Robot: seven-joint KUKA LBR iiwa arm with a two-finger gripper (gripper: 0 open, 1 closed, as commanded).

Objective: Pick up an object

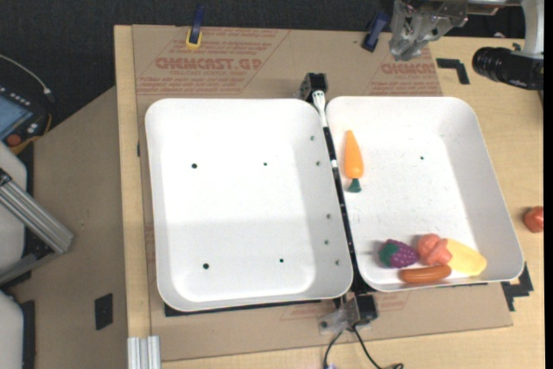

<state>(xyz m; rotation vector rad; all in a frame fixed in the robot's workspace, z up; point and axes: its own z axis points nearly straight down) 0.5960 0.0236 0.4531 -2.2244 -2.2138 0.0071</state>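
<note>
Bins are seen side by side on a brown board in the camera view, the left bin [233, 203] and the right bin [423, 186] touching along a dark seam that runs from far to near. The gripper [413, 43] is held high at the far right of the scene, above the board beyond the far rim of the right bin, with the grey wrist and arm rising out of the frame to the right. Whether its tips are apart or together cannot be told, since they are blurred and seen from above, and nothing is seen clamped between them. An orange toy carrot [352, 153] with a small green top is laid in the right bin, just beside the seam, its length running far to near. Four more toys are clustered at the near edge of the same bin: a purple bunch of grapes [397, 254] on the left, an orange-pink lumpy piece [435, 248] to its right, a yellow piece [467, 259] further right and touching it, and a red sausage [424, 275] lying nearest of all, just beside the grapes. The gripper is well apart from all of these. A blue and yellow clip [195, 30] is fixed at the far edge of the board, to the left.
</note>
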